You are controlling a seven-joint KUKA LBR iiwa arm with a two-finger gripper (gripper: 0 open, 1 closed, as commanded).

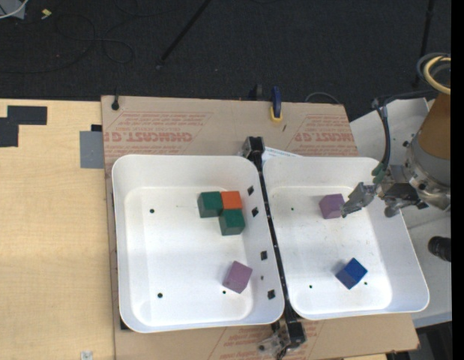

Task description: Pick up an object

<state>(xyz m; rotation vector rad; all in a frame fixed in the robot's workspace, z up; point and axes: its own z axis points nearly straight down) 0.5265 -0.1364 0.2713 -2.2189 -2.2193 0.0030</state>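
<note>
Gripper (357, 199) sits low in right bin (411, 272), near its back edge, tip touching or just beside purple block (331, 205); can't tell if it's open or shut. Blue block (351, 273) near front-right corner.

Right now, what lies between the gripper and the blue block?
Camera view: bare white floor of the right bin lies between the gripper and the blue block.

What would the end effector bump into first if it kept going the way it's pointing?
Probably the purple block in the right bin. The end effector points leftward and sits right beside that block. With one slanted view, its height above the block is unclear, so it might pass over.
</note>
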